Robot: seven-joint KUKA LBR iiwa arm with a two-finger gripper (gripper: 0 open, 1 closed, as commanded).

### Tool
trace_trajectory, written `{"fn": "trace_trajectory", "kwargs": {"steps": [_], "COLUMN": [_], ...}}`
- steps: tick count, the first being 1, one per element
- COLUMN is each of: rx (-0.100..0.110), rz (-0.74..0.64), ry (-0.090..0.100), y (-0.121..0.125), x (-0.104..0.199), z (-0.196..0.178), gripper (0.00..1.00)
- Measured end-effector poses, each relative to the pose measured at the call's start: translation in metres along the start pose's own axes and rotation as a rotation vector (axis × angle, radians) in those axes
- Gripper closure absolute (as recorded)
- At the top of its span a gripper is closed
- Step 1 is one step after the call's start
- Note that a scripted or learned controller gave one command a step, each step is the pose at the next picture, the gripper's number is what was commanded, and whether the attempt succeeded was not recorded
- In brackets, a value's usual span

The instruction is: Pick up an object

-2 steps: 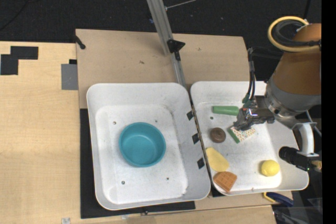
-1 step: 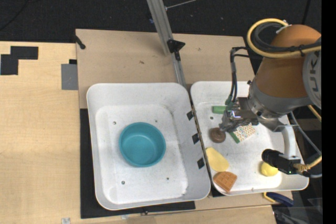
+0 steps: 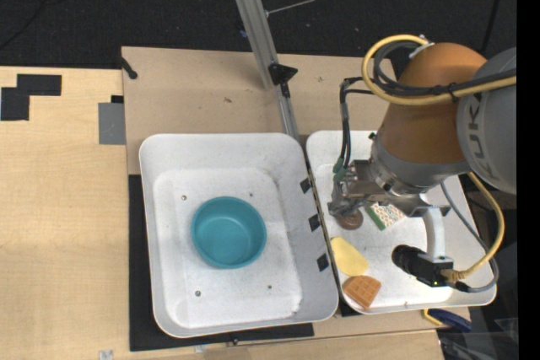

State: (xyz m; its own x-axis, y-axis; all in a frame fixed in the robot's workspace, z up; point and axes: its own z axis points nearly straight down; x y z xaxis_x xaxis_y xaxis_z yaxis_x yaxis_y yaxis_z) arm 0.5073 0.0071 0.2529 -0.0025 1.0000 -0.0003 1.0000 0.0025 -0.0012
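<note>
Wooden tabletop (image 3: 59, 206), teal bowl (image 3: 229, 232) mid left bin (image 3: 160, 160), tool (image 3: 350, 205) at nine o'clock of right bin (image 3: 325, 149), its opening impossible to tell, perhaps a brown disc (image 3: 350, 222) beneath, arm (image 3: 430, 114) lettering "KU" cut off.

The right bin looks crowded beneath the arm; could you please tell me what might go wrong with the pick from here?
1. The pincer sits above a brown round piece near the right bin's wall beside the other bin; descending, it could strike that wall or push the piece away.
2. A yellow piece and a patterned packet lie close by and could be knocked or caught instead.
</note>
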Motion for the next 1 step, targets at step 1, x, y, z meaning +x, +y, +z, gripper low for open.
{"fn": "trace_trajectory", "kwargs": {"steps": [1], "rx": [0.001], "rz": [-0.001], "ry": [0.000], "y": [-0.0062], "x": [0.0530], "z": [0.0219], "gripper": [1.00]}}
